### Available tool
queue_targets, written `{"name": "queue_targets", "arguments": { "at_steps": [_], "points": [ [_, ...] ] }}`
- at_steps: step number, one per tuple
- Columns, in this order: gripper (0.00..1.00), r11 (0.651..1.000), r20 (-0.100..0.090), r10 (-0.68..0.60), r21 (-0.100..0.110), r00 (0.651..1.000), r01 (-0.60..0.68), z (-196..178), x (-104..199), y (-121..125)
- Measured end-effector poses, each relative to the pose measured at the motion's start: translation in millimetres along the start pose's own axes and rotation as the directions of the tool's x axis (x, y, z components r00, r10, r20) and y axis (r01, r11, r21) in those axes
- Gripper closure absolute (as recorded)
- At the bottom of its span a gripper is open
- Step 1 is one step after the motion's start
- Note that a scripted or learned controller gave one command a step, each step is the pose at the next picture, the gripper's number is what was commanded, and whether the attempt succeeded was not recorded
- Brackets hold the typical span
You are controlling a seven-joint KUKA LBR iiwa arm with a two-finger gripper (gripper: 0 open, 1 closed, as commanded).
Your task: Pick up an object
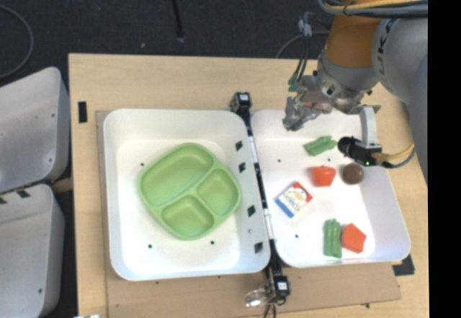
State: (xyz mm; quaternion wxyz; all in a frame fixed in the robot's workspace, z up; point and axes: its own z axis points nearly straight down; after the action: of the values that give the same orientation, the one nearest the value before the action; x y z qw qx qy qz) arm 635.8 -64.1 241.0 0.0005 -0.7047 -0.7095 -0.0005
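I see grey metal claw over right white bin's far corner | grip state unreadable | small green plastic piece nearby

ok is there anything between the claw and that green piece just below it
Nothing visible. The claw hangs over bare floor of the right bin, and the green piece lies just beside it with no object between them.

A grey-and-orange arm's gripper hangs over the right bin's far-left corner, beside a green piece; a green divided plate fills the left bin.
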Motion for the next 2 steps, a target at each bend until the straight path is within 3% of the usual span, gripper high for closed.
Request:
{"name": "queue_targets", "arguments": {
  "at_steps": [2],
  "points": [
    [1.0, 1.0, 0.0, 0.001, 0.004, 1.0, -0.001, 16, 97, 5]
  ]
}}
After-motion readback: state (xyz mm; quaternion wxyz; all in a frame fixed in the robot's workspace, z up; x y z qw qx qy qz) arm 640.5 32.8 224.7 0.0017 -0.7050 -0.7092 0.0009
